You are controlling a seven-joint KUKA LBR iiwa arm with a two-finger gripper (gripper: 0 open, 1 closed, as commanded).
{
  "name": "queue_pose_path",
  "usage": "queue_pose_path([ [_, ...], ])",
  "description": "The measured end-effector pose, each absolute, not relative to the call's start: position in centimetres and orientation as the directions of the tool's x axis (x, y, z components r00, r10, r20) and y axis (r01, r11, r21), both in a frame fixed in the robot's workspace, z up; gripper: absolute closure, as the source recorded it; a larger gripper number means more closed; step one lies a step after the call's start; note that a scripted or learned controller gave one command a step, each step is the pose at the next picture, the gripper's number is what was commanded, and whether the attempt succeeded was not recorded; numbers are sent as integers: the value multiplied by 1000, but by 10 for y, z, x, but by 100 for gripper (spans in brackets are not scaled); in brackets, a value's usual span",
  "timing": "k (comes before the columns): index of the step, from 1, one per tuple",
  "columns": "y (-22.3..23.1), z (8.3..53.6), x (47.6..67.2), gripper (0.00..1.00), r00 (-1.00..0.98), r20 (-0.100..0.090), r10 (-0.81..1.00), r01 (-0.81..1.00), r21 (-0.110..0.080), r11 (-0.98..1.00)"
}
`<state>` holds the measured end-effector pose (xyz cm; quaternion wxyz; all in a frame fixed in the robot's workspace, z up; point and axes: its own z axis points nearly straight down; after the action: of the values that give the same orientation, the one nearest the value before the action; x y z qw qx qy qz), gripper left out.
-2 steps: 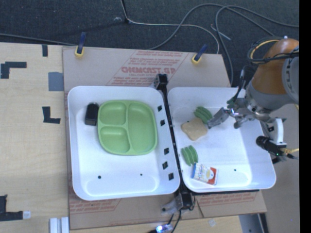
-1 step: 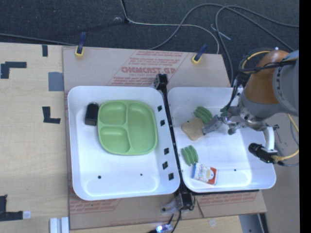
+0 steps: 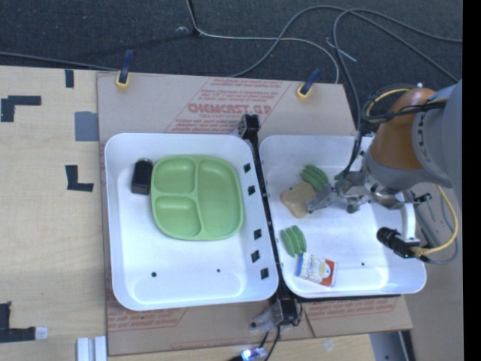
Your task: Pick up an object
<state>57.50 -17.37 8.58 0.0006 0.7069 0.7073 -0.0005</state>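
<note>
1. Two shallow white bins are seen side by side on the worktop point(image 3: 45, 224), the left bin point(image 3: 120, 224) and the right bin point(image 3: 376, 273) divided by a black strip.
2. A light green sectioned plastic plate point(image 3: 198, 198) is found in the left bin, with a small black block point(image 3: 141, 177) touching its left edge.
3. The grey arm's tool point(image 3: 325, 200) is lowered into the right bin, just beside a tan rounded lump point(image 3: 295, 198); whether it is clenched or released cannot be told.
4. A dark green ridged piece point(image 3: 315, 176) lies just above the tool.
5. A second green ridged piece point(image 3: 293, 240) and a small white, red and blue packet point(image 3: 316, 269) lie nearer the front wall.
</note>
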Motion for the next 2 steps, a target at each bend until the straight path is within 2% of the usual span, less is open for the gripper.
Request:
queue_pose_path([
  [1, -171, 99, 578, 100, -3, 2, 1000, 1000, 7, 3],
  [2, -176, 162, 578, 100, -1, -2, 1000, 1000, 5, 1],
])
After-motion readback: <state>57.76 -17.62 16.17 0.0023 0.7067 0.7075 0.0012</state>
